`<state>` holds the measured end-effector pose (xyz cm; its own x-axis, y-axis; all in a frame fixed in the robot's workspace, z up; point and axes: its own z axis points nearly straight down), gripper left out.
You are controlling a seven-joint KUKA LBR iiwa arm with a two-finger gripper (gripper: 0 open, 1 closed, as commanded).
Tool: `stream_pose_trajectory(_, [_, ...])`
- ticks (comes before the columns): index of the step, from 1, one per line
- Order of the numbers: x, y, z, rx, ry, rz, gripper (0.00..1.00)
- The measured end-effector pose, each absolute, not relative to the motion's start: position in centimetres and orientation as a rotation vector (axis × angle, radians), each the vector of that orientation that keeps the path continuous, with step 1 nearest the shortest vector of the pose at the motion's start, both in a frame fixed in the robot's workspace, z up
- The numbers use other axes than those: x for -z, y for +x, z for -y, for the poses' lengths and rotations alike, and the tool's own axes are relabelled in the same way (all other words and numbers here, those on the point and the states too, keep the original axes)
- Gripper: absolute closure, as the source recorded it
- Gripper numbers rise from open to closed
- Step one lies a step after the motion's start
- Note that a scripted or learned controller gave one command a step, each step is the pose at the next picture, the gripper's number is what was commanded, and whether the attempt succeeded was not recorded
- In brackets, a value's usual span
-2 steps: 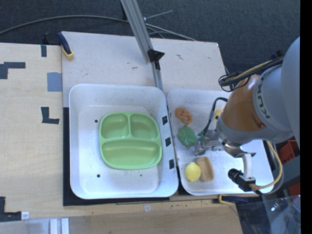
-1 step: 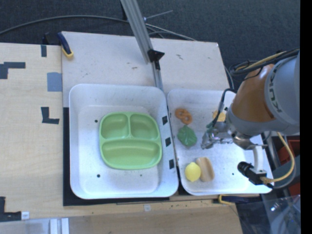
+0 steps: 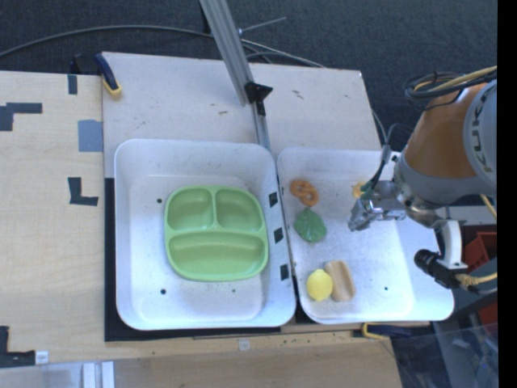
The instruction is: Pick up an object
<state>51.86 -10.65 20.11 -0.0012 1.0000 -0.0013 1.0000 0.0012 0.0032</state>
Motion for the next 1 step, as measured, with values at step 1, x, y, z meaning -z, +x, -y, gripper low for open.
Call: stream_pose_trajectory(1, [-25.37, 51.97, 10.64, -0.003, 2.217, -2.221, 1.0])
